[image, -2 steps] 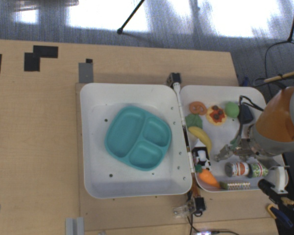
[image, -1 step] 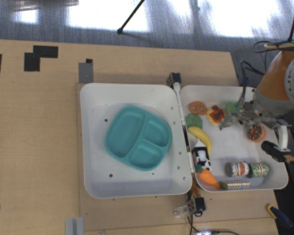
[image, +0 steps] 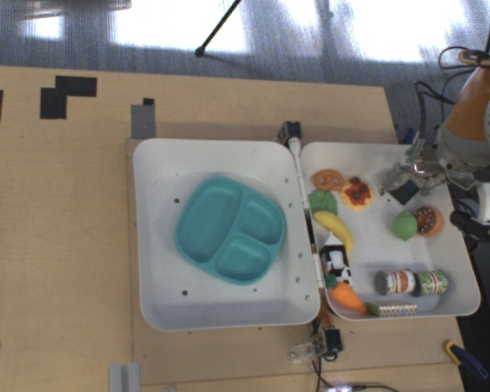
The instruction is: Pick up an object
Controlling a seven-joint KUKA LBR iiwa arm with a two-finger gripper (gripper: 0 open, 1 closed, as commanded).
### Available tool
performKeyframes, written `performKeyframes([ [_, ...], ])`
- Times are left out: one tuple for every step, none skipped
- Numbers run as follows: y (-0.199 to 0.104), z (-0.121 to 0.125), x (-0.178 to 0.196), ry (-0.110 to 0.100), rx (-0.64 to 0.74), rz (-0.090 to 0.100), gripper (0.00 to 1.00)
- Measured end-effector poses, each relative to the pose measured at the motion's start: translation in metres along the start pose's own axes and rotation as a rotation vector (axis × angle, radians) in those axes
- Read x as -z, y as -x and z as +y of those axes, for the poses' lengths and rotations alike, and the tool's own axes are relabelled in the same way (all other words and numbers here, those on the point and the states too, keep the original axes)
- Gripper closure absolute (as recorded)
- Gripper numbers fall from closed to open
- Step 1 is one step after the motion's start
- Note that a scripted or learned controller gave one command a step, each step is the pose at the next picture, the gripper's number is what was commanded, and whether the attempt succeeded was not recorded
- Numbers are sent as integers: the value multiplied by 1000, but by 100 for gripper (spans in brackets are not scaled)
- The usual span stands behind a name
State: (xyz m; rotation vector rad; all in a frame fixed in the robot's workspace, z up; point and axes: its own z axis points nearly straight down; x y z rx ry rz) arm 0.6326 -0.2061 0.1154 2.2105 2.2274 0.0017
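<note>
Left bin (image: 151,219): teal tray (image: 230,229).
Right bin (image: 465,288): toy food.
Gripper (image: 407,178): over right bin; jaws' state unclear.

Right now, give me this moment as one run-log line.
arm: over right bin upper right | gripper: nothing visibly held | nearest: green ball, donut | left bin: teal tray
</note>
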Motion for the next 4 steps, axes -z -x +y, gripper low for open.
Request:
performKeyframes([
  [-4,34,-30,-4,2,8,0],
  [-3,36,-18,5,10,1,100],
  [-39,38,22,2,1,1,100],
  [-127,39,71,2,0,3,100],
])
